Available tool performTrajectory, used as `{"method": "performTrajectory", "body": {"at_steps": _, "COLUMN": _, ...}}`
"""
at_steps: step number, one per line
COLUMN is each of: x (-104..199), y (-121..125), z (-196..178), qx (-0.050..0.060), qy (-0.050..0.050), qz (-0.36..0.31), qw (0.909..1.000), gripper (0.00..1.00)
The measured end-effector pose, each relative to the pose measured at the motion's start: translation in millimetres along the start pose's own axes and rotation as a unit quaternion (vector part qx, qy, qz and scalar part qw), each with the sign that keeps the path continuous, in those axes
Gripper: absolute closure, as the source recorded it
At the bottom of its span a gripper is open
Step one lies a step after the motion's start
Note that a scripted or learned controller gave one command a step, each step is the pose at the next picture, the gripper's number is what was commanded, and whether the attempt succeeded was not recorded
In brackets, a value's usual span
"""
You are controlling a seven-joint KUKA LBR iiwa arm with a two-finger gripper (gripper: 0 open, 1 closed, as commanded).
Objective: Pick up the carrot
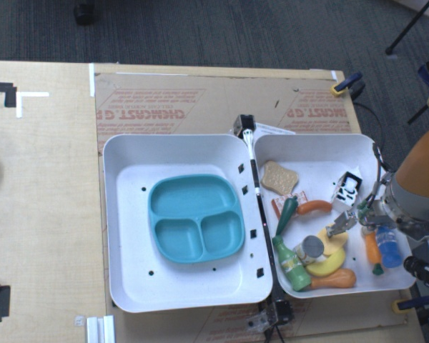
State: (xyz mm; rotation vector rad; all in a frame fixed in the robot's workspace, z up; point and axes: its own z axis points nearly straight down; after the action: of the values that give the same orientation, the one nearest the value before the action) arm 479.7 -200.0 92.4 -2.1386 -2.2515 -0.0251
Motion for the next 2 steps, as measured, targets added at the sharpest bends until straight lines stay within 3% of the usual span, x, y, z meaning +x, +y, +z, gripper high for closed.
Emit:
{"method": "performTrajectory", "body": {"at_steps": 1, "x": -1.8, "y": 1.7, "z": 0.1, "qx": -0.001, "qy": 0.003, "qz": 0.011, "qw": 0.9999, "gripper": 0.00}}
{"method": "performTrajectory", "body": {"at_steps": 2, "x": -2.4, "y": 1.1, "z": -0.5, "qx": -0.004, "qy": -0.014, "qz": -0.150, "qw": 0.9885, "gripper": 0.00}}
